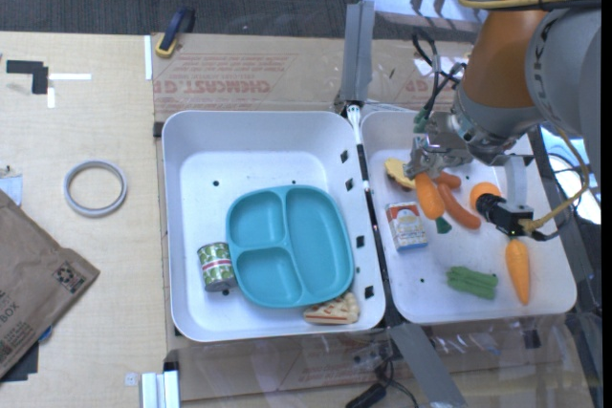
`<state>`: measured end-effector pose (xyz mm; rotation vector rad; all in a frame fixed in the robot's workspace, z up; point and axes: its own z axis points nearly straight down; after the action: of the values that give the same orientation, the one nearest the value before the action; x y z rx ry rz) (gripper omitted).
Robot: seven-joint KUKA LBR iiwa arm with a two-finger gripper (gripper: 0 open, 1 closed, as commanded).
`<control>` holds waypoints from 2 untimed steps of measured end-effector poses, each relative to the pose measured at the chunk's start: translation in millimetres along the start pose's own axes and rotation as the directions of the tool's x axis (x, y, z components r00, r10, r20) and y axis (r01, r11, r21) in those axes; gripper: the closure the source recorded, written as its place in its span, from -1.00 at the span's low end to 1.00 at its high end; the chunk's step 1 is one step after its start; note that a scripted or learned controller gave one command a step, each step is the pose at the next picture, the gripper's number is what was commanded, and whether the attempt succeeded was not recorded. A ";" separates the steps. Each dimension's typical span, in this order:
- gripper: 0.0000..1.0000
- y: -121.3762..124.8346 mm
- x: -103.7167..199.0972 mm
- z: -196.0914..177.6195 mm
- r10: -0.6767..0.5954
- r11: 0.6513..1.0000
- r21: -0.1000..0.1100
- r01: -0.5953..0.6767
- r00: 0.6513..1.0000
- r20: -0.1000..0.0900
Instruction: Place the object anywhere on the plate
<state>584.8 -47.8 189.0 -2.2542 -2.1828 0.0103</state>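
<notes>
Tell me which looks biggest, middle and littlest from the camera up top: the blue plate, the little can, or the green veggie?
1. The blue plate, by far the largest.
2 and 3. The little can and the green veggie look about alike, so I won't rank them.

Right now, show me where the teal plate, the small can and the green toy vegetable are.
teal divided plate (pixel 311 234), camera view, floor of its large right compartment.
small can (pixel 216 265), camera view, its green label side, just left of the plate.
green toy vegetable (pixel 472 281), camera view, middle of its body, in the right bin.
</notes>
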 end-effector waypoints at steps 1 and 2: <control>-1.00 0.0 -0.1 -0.1 0.000 1.000 0.000 0.000 1.000 0.000; 1.00 -0.5 -1.1 -7.4 -0.001 1.000 0.003 0.001 1.000 0.002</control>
<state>584.4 -48.8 196.4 -2.2525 -2.1828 0.0162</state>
